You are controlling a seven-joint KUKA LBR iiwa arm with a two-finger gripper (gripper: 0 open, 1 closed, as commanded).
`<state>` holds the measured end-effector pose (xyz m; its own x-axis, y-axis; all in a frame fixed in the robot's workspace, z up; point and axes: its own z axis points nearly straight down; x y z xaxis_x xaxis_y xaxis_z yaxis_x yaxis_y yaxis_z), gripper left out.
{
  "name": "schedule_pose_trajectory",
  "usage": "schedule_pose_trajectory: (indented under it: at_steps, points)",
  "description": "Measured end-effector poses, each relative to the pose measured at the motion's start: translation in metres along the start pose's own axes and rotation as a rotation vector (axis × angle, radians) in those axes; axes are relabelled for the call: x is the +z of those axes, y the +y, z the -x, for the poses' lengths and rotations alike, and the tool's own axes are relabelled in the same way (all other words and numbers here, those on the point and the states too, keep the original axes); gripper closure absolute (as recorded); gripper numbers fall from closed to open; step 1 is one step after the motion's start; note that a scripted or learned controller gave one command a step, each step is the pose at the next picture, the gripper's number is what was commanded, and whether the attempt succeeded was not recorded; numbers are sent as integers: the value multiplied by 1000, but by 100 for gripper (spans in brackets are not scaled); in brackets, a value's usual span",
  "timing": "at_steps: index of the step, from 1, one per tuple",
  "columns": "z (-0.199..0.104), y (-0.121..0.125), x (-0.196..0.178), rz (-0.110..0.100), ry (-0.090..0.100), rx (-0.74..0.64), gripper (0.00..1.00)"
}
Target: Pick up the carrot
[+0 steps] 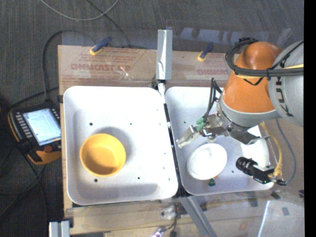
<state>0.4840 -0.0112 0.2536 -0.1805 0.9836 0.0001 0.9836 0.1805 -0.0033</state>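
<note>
Arm [252, 78] is in over the right bin [187, 100], gripper [210, 128] low above its middle, and whether the fingers are parted or closed can't be told from up here. A white plate [206, 161] lies just near of it, a small green bit [212, 182] beside. Yellow bowl [102, 154] sits in the left bin [79, 100]. Carrot: can't make one out.

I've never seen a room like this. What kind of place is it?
Probably a robot lab. A grey and orange arm reaches over two white bins on a bench, a control tablet lies on the carpet, and cables trail about.
</note>
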Motion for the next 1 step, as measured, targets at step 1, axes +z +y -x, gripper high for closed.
schedule_pose_trajectory:
  at_steps: [1]
  points:
    - [-1,0,-8,-3,0,-2,100]
